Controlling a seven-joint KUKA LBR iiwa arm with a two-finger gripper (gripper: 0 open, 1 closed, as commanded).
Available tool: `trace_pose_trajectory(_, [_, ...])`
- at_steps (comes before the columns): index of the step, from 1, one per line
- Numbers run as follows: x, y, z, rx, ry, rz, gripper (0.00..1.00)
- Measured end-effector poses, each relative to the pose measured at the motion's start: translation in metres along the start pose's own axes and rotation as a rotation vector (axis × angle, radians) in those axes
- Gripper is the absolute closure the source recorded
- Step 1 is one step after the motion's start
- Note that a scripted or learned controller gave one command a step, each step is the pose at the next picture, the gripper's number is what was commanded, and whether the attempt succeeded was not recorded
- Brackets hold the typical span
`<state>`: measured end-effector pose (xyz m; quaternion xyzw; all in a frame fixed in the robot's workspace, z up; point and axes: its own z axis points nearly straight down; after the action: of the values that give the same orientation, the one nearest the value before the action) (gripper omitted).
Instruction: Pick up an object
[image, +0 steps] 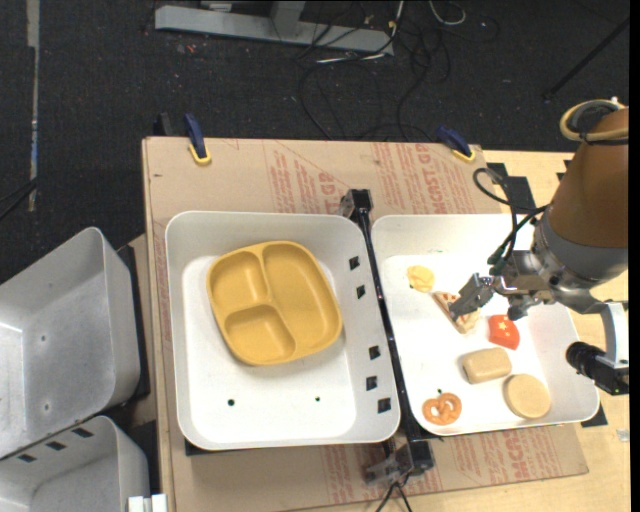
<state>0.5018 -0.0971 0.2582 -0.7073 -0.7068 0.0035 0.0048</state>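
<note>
Your pincer (488, 293) in right bin (575, 405), grip state unclear, pizza slice (462, 315) just beside, tomato (503, 331), bread (486, 365) near.

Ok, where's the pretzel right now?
The pretzel lies in the right bin, near its front edge, left of the round cookie and below the tan bread piece.

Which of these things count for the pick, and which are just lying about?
For the job: pincer, over the right bin; pizza-slice toy below it; red piece; yellow piece; tan block; round biscuit; pretzel.

Lying about: yellow divided plate in the left bin; blue clamps; floor cables.
</note>
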Motion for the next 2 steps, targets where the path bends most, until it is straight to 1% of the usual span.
trace_pose_trajectory(1, [0.0, 0.002, -0.005, -0.011, -0.002, -0.002, 0.0])
trace_pose_trajectory(2, [0.006, 0.005, 0.04, -0.006, 0.0, 0.0, 0.0])
